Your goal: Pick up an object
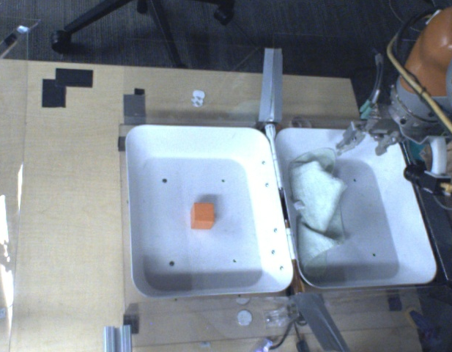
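1 small orange cube (203,215) of solid, matte material sits on the floor of the left shallow white plastic bin (149,266), a little left of the middle and well apart from every wall. It rests flat, with its top face lighter than its front. 4 small dark dots mark the bin floor around it.

The right shallow white plastic bin (420,270) touches the first along a grey metal divider bar (270,86) that runs up between them. Inside it lies 1 crumpled white cloth (316,193), bunched against the left wall, with a clear, thin plastic wrap or sheet around its edges. That makes 2 bins, 1 cube and 1 cloth.

The two-finger gripper (366,139) hangs over the upper rim of the right bin, near the cloth's top corner but apart from it. Its 2 pale fingers (349,138) are spread with a clear gap, and nothing lies between them. Above it rises the grey arm with its orange band (431,42), reaching in from the right, cables looped around it.

The bins stand on a light wooden bench (57,196) with 2 black tape patches (64,85) near its upper left.
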`<state>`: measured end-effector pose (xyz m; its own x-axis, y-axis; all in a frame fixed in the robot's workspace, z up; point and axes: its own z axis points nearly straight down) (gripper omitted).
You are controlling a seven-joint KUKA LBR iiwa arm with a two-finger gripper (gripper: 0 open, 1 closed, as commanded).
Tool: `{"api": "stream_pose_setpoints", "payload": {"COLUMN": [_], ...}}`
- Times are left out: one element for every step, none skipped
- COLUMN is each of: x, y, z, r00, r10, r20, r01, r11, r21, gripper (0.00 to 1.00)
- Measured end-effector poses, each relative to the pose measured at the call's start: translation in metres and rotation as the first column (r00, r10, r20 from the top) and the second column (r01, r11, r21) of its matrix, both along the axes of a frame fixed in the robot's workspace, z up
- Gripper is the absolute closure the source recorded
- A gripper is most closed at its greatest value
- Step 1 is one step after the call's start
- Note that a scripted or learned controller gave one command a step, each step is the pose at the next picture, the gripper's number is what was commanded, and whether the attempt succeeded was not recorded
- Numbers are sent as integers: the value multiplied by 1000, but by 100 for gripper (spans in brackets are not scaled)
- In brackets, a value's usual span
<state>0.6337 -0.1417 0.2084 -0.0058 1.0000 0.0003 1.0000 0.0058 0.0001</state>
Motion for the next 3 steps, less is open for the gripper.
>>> {"api": "stream_pose_setpoints", "payload": {"x": [35,36,12], "y": [-15,-37,-26], "z": [140,65,-111], "r00": [988,999,1000], "r10": [153,-38,-26], "r20": [4,0,0], "r01": [-153,38,26], "r11": [988,999,1000], "r21": [-3,-1,0], "gripper": [0,0,0]}}
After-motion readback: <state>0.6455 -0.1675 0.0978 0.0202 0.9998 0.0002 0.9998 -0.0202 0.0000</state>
